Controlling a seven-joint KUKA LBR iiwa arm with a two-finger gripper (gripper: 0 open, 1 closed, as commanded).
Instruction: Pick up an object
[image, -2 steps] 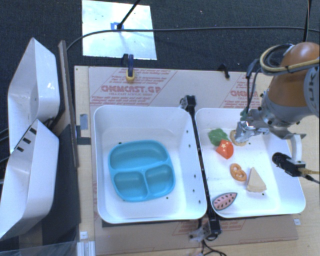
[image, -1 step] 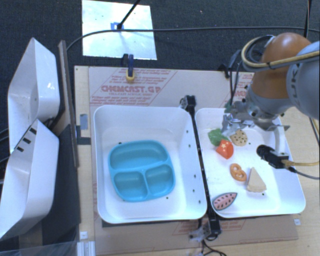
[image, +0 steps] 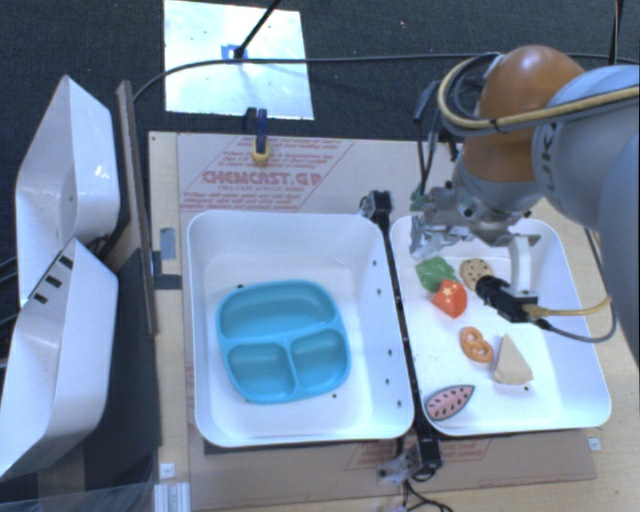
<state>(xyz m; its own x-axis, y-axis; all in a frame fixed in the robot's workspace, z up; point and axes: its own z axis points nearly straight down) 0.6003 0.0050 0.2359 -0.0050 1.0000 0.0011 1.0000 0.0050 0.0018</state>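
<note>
As any piece counts, scanning right bin (image: 585, 395) front to back: melon slice (image: 449, 402) lies flat, hard to pinch; wedge (image: 511, 362) and pretzel (image: 476, 345) just behind. Blue tray (image: 283, 340) in left bin (image: 300, 425), out of way. Further in, red pepper (image: 450, 298), likely pick: looks light, stiff, slick plastic; grip across plump sides. Green piece (image: 433, 271) just beside it, cookie (image: 474, 270) near, so crowding, may get nudged. Furthest, claw (image: 428, 242) over green piece; whether spread or pressed together, cannot tell.
</note>
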